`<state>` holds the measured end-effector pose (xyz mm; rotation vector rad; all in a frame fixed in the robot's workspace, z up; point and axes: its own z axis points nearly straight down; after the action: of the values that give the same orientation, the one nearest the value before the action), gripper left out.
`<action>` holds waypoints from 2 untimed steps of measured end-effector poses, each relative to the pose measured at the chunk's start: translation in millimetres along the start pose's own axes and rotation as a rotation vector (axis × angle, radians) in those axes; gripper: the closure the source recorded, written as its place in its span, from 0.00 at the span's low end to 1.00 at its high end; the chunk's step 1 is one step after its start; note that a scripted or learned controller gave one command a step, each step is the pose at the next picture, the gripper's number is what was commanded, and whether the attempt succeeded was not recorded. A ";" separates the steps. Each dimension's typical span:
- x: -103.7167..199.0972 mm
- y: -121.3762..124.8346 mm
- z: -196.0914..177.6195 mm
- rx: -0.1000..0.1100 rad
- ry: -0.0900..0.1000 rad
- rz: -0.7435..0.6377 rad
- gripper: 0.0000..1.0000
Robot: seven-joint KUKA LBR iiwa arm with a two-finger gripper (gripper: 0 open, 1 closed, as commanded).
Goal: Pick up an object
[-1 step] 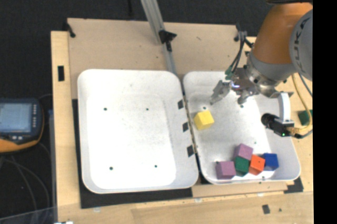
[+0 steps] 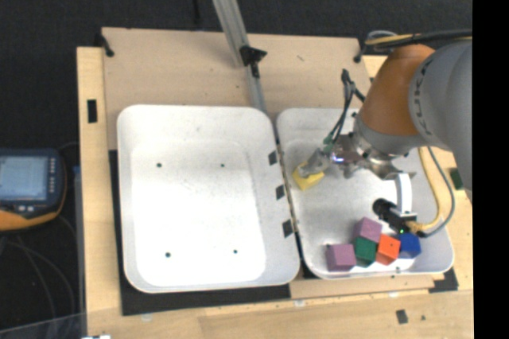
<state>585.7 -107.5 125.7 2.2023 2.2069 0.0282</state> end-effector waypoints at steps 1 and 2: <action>3.3 16.4 7.0 0.004 -0.001 0.005 0.00; -29.5 -4.2 8.6 -0.003 -0.008 0.001 0.00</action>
<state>581.8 -137.0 117.1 2.1981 2.2005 0.0226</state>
